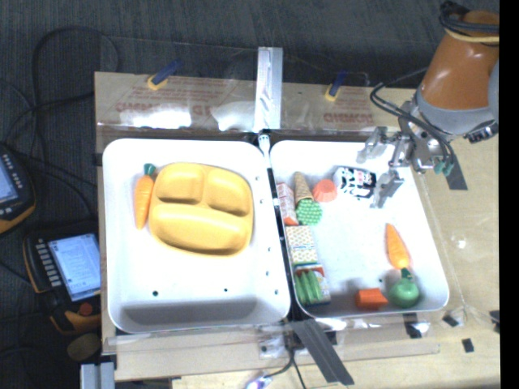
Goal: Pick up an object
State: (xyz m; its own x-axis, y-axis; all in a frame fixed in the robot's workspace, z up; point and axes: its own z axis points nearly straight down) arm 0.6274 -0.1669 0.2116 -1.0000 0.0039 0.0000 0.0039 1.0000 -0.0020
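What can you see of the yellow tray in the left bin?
The yellow divided tray looks like smooth moulded plastic with rounded corners, two smaller compartments along its far side and one long compartment nearer the camera. It lies flat, open side up, slightly turned, in the far half of the left bin. A toy carrot lies along its left edge, apparently touching.

A yellow tray point(201, 209) fills the left white bin point(122, 298), an orange carrot point(143, 199) beside it; centre right, a black-and-white patterned toy point(355, 181); lower right, a green round toy point(403, 289).
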